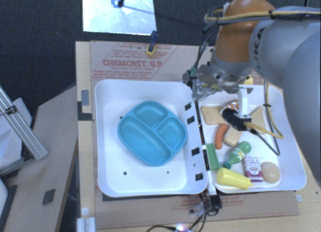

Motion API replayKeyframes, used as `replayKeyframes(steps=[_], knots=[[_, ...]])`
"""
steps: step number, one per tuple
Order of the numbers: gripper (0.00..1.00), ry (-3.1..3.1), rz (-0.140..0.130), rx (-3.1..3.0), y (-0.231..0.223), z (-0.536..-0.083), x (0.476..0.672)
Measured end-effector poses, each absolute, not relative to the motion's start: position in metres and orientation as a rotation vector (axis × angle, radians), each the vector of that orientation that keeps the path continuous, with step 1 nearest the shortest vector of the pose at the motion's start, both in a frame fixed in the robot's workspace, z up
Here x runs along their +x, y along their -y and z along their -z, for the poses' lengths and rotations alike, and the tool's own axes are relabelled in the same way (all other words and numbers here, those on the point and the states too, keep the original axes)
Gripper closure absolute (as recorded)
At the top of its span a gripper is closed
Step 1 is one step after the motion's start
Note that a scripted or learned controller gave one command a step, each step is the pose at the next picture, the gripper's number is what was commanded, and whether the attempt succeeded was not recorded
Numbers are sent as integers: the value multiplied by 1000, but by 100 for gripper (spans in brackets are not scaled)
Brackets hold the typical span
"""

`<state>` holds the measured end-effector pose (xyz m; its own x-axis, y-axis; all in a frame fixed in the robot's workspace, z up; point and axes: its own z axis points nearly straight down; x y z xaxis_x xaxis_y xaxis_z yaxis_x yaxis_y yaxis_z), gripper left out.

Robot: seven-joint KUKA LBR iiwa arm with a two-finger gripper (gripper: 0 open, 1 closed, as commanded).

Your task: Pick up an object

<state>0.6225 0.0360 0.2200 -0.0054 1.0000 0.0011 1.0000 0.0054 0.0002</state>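
My gripper (199, 89) hangs over the far left corner of the right bin (296, 176), close to the divider between the bins. Just in front of it lies a tan toast slice (212, 114). Nearer the front are an orange sausage (221, 136), a small tan bread piece (232, 137), a green bottle (237, 154), a green stick (212, 157), a yellow cone (232, 178), a red and white carton (253, 169) and a beige round piece (271, 172). I see nothing held in the gripper.
The left bin (108, 176) holds a blue divided plate (152, 132). Another tan slice (259, 118) lies at the right bin's far right, partly under a yellow cable. The arm covers the right bin's far edge.
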Motion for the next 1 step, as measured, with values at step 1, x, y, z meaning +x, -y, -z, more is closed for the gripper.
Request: replayKeyframes(steps=[1], knots=[[100, 2222, 1, -2220, -24, -226, 618]])
